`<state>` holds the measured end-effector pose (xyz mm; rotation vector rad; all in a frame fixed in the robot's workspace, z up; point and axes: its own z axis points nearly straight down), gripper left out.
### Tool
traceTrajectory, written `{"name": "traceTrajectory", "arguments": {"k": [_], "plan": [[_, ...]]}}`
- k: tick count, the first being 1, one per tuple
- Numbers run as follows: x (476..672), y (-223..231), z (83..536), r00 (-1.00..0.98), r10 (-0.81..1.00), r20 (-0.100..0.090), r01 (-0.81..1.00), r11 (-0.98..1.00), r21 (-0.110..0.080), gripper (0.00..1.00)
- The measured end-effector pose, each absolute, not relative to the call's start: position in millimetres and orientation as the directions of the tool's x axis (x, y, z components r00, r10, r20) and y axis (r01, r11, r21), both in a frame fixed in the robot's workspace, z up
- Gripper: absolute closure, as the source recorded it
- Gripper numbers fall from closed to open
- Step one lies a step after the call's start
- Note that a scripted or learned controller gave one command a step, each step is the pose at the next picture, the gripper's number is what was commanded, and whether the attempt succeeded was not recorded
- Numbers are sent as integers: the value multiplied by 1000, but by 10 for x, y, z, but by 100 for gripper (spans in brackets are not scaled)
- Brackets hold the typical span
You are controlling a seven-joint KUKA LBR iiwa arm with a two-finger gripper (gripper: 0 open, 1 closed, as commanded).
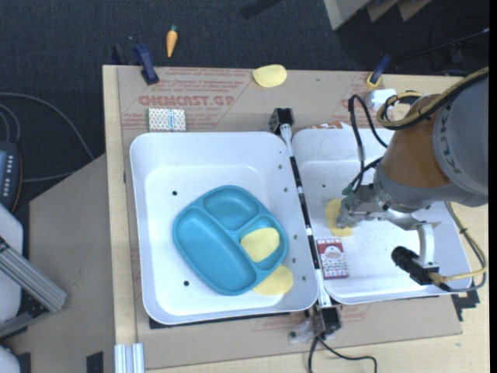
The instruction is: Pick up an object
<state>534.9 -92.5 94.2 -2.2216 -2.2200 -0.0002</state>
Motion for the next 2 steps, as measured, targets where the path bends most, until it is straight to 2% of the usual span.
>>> {"name": "traceTrajectory", "arguments": {"k": [1,2], "plan": [[5349,-925,941,0,1000,1,1000,0,-1,0],[5343,-971,843,1,1000,1,1000,-1,-2,0]]}}
